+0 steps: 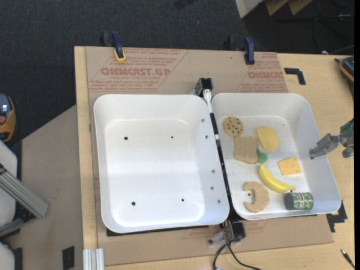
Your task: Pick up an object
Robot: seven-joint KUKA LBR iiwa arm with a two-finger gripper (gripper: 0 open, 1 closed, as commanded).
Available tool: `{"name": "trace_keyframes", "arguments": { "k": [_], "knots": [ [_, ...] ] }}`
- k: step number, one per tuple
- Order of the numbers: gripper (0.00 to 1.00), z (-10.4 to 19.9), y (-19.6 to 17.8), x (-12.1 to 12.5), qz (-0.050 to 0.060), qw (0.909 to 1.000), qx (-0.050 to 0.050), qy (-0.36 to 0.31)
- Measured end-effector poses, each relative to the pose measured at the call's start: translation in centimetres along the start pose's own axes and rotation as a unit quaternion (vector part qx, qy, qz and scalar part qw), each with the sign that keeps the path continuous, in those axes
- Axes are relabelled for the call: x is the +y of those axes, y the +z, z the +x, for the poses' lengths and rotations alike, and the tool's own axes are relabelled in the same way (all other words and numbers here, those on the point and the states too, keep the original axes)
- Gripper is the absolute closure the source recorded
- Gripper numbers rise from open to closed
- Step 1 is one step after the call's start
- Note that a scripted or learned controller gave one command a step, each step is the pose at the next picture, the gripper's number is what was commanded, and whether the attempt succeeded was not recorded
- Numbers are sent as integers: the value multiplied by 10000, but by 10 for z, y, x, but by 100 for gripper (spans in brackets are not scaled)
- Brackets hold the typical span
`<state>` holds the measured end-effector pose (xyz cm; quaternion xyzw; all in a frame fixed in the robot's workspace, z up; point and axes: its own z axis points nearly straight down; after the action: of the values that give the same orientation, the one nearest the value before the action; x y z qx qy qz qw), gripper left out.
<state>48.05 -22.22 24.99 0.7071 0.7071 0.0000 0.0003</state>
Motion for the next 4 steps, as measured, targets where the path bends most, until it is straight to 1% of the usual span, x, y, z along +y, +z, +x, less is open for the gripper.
{"name": "trace_keyframes", "arguments": {
  "k": [1, 2, 4],
  "knots": [
    [0, 84, 114, -3, 65, 10000, 45, -35],
    [100, 78, 97, -1, -13, 10000, -7, 1],
    [100, 97, 97, -1, 8, 10000, 9, -7]
  ]
}}
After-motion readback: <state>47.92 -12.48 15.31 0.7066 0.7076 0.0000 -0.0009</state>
